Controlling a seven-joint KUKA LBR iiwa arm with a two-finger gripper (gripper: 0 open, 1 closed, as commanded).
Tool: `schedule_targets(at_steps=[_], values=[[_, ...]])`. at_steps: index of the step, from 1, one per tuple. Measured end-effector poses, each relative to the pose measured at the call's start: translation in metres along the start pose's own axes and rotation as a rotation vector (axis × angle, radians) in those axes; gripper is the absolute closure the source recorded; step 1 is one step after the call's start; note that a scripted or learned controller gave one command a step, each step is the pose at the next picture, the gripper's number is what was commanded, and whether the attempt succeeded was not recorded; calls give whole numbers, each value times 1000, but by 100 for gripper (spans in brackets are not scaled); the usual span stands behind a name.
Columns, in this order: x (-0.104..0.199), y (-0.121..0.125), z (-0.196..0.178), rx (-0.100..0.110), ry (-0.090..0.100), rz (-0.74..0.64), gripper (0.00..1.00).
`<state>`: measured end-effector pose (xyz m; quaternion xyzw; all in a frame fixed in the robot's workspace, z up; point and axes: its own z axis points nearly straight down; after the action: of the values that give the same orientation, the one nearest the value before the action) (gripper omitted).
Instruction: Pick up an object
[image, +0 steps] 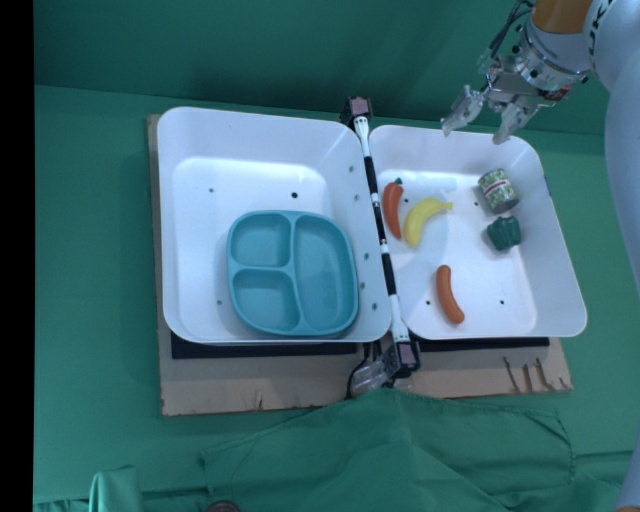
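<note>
Reaching to pick from the right bin (560, 300).
Tool (482, 122) open, empty, above can (496, 188); lower squarely onto can, clear of green pepper (504, 233) beside can.

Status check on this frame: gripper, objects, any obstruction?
Gripper open, nothing between fingers, above right bin's far rim. Can nearest, untouched; green pepper beside it. Nothing blocking.

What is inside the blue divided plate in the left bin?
The blue divided plate shows three bare compartments with nothing lying in them. It rests on the floor of the left bin; the patch of floor beneath the plate is covered.
</note>
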<state>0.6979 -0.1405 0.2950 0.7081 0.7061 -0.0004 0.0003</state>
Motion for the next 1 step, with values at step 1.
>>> schedule_targets(at_steps=[1], values=[[30, 2, 104, 5, -2, 0, 0]])
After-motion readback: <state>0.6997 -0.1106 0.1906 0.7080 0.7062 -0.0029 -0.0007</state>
